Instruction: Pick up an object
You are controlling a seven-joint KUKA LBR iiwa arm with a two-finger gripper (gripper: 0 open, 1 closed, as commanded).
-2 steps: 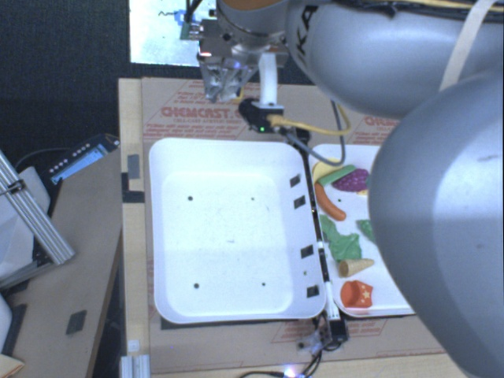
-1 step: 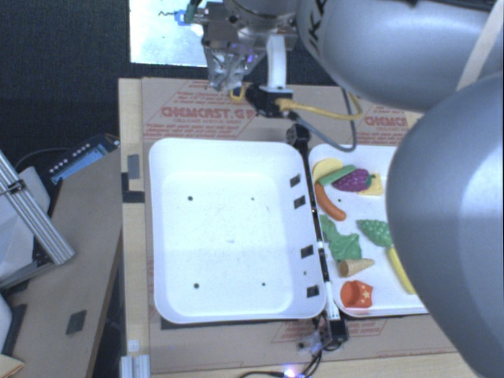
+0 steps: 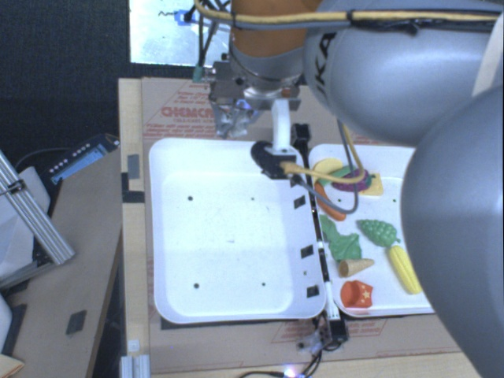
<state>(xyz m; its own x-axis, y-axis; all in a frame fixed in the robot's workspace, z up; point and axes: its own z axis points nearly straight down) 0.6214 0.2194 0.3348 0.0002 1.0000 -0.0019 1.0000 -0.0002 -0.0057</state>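
the landmark here is the black clip-studded divider (image 3: 315, 235) where the two shallow white plastic bins meet. just right of its near end lies a small red plastic pepper-like toy (image 3: 357, 294). a little farther up sits an orange-tan cone-shaped toy (image 3: 356, 267), with a yellow plastic corn cob (image 3: 404, 268) to its right, partly under the grey arm. beyond those, close against the divider, lies a flat green leafy toy (image 3: 340, 241), and a knobbly green oval toy (image 3: 378, 231) sits just right of it. farther still, an orange curved carrot-like piece (image 3: 331, 205) and a yellow piece ringed by a purple band (image 3: 346, 176) crowd the far part of the right-hand bin (image 3: 378, 307). the left-hand bin (image 3: 228, 235) shows bare white floor.

farthest of all, the tool (image 3: 234, 116) hangs past the far rim of the left-hand bin, over the brown cardboard sheet on the tabletop (image 3: 177, 109), well apart from every toy. i cannot tell whether it is clenched or released; it is blurred and glinting, and nothing is visible in it.

the risks, as i judge them: a descent from this spot would meet cardboard or the bin rim, not an object. reaching the toys means crossing the divider, where the loose yellow and black cables (image 3: 315, 181) draped there could snag. the toys also lie crowded, so a grasp may pinch two at once or slip off the flat leafy one.
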